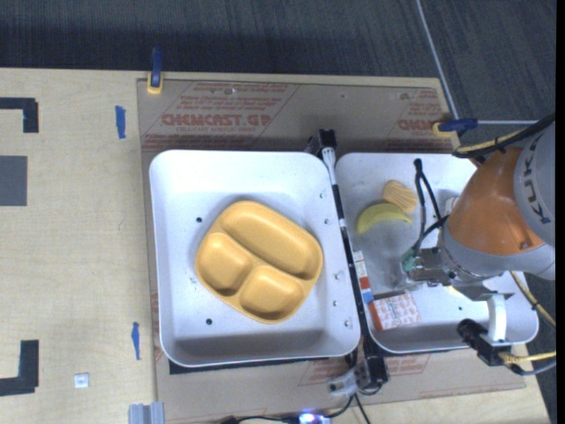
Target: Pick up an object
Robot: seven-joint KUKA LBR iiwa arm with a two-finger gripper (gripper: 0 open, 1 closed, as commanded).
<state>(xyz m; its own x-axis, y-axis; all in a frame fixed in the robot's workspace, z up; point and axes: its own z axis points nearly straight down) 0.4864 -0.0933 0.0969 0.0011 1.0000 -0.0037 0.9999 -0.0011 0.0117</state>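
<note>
Nearest, low in the right bin point(521, 325), a red-and-white packet point(395, 309) lies flat. Just beyond it the gripper point(424, 268) hangs low over the bin floor; whether its fingers are open or closed I cannot tell. This looks like the reach-down step; next comes settling on one target. Farther back sit a banana point(381, 216) and a small ridged yellow piece point(402, 195). The left bin point(172, 237) holds a yellow divided tray point(258, 260).

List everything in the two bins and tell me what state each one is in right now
Yellow sectioned plate: right way up, flat in the left bin.
Banana: loose in the right bin.
Tan ridged piece: beside the banana.
Red and white packet: flat, near the front wall.
Arm: reaching over the right bin.
</note>
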